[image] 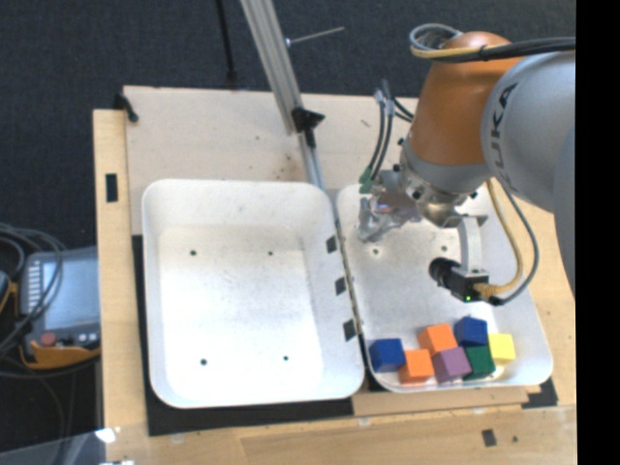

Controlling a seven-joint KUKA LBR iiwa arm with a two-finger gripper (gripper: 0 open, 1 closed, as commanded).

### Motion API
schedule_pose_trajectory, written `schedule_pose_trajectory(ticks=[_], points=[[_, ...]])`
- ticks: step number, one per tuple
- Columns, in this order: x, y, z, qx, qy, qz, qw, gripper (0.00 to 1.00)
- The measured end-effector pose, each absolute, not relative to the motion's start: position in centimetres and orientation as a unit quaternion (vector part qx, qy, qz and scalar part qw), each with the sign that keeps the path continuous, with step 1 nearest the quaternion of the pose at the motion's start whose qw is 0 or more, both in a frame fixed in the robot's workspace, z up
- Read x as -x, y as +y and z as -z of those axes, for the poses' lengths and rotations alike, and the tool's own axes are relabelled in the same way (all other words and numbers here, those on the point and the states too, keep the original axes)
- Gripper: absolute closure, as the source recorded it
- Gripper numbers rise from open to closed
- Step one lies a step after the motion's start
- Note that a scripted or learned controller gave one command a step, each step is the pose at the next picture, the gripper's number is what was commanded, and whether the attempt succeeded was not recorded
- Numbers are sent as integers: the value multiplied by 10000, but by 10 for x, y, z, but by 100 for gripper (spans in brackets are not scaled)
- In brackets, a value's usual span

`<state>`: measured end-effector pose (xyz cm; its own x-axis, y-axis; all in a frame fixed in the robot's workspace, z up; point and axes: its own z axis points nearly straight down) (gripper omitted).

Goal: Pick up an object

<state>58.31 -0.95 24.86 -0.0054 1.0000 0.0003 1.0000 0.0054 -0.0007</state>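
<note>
Claw [374,223] first: it hangs from the grey arm [523,114] over the upper left corner of the right bin [407,279], close to the wall that bin shares with its neighbour. Whether it is spread or closed cannot be told from this slanted view, since the metal parts there blur together against the white floor; nothing is seen caught in it.

Going down in size from the arm, the worktop [194,124] carries the two white bins side by side. The left bin [242,289] lies beside the claw, across the shared wall. The right bin holds every candidate for the pick, all crowded into its near corner at the bottom of the view, well apart from the claw.

That is the relation the coming move turns on: the blocks lie toward the viewer and somewhat to the right of the claw, diagonally across the bin floor. The blue block [387,354] sits nearest, at the left end of the cluster and slightly separate from the rest. Beside it come the orange block [418,365], a second orange block [438,337], the purple block [450,364], the dark blue block [472,330], the green block [480,360] and the yellow block [502,347], these packed tightly together. Judged from this layout, the blue block at the left end looks the easiest target, as it has free space on its left side.
</note>
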Motion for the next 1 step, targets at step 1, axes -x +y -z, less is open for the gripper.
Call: schedule_pose_trajectory(ticks=[1], points=[[-567, 49, -252, 7042, -7100, 5, 11, 100]])
